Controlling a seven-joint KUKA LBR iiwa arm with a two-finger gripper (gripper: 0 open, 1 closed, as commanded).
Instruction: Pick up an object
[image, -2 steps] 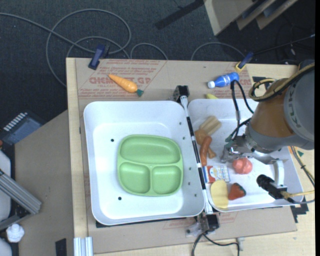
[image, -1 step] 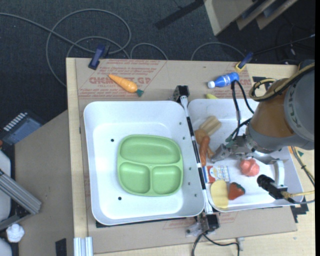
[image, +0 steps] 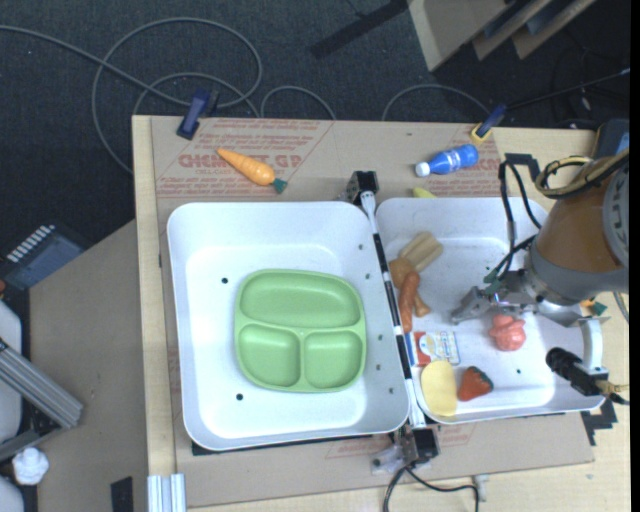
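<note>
A: A grey arm (image: 585, 235) with an orange band reaches into the right-hand bin (image: 445, 215) from the right, its pincer (image: 478, 300) low over the bin's white floor. How do the fingers stand?

B: Slightly apart, a narrow gap, with nothing between them. Two thin metal fingers (image: 468, 303) point left, away from the wrist.

A: And the things to be picked up?

B: A red ball-like toy (image: 508, 333) lies just beside the pincer, behind the fingertips and a little toward the camera, under the wrist. Beyond the fingertips, an orange sausage-shaped toy (image: 410, 293) lies near the divider, with a tan bread-like piece (image: 420, 252) past it toward the far wall. Nearer the camera than the pincer sit a small printed packet (image: 437, 347), a yellow lemon-like toy (image: 438, 387) and a red strawberry-like toy (image: 475, 381).

A: What about the other bin?

B: The left bin (image: 200, 240), well beyond the fingertips, holds a green divided plate (image: 300, 330) with three compartments. Outside the bins on the surface (image: 160, 300), a toy carrot (image: 250, 166) lies far off past the left bin, and a blue and white bottle (image: 448, 160) lies behind the right bin.
</note>
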